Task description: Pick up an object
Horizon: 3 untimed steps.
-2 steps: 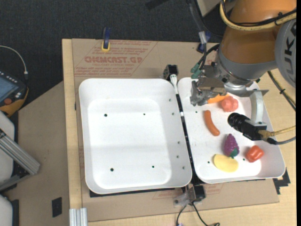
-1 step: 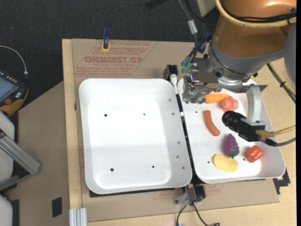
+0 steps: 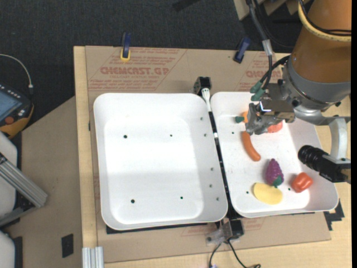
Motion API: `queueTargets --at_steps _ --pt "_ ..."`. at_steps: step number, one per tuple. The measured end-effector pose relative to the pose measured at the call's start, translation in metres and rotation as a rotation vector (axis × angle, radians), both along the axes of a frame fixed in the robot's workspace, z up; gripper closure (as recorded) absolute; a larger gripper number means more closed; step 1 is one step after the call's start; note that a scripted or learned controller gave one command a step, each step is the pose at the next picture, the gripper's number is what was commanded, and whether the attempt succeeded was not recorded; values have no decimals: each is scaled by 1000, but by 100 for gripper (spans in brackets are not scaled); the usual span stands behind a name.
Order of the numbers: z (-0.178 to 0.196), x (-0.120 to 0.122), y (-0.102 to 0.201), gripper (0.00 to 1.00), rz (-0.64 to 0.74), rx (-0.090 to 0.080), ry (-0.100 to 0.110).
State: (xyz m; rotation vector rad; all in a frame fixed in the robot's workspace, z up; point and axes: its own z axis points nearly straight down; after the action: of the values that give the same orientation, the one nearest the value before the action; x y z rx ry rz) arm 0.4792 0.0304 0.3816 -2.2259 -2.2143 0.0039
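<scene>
Holding sausage (image 3: 250, 146), grapes (image 3: 273, 171), lemon (image 3: 268, 194), tomato (image 3: 302, 181): right bin (image 3: 234, 197).

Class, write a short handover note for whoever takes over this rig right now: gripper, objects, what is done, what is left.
Gripper: low over the right bin's upper part; grip state unreadable.
Objects, all in the right bin: orange sausage just below the gripper, purple grapes, yellow piece, red pepper, a red-orange item partly hidden behind the gripper.
Done: nothing visibly lifted.
Left: grasp one object and raise it.
</scene>
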Motion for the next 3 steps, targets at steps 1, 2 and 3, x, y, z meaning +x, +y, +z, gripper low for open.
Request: queueTargets --at_steps 1,2,3 --pt "32 1 21 100 8 1 -9" --pt "34 1 18 100 6 0 -6" --pt "107 1 68 100 11 4 -13"
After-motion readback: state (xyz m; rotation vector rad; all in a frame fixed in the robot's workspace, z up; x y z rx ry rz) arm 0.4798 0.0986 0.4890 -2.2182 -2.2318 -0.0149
